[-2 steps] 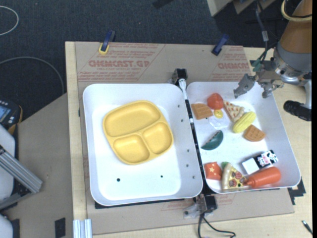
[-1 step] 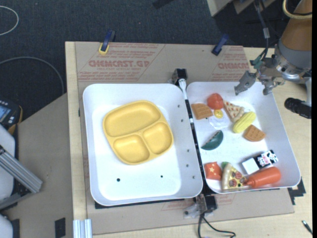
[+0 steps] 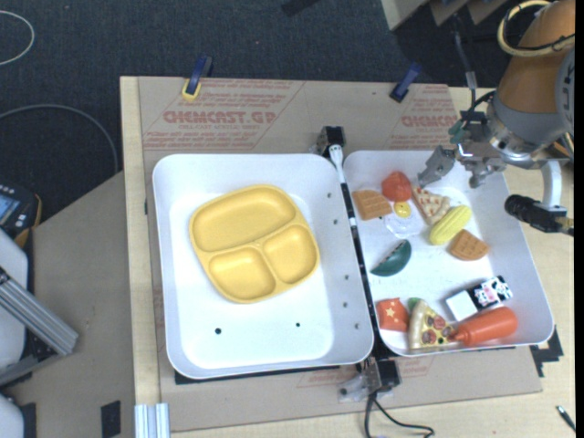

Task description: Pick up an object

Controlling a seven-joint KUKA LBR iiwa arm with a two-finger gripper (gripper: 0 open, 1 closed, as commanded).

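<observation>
While the hand [image 3: 453,164] hangs over the right bin's [image 3: 529,272] far edge with its fingers spread and nothing between them, you've got the toys lying loose below it. Nearest the hand are the tomato [image 3: 397,186], toast [image 3: 370,203] and pizza slice [image 3: 431,203], with the corn [image 3: 449,224] and waffle [image 3: 467,245] just beyond; the carrot [image 3: 485,326], cow block [image 3: 491,292] and second pizza [image 3: 425,326] sit at the near end. Left bin [image 3: 182,272] holds your yellow tray [image 3: 253,242].
</observation>
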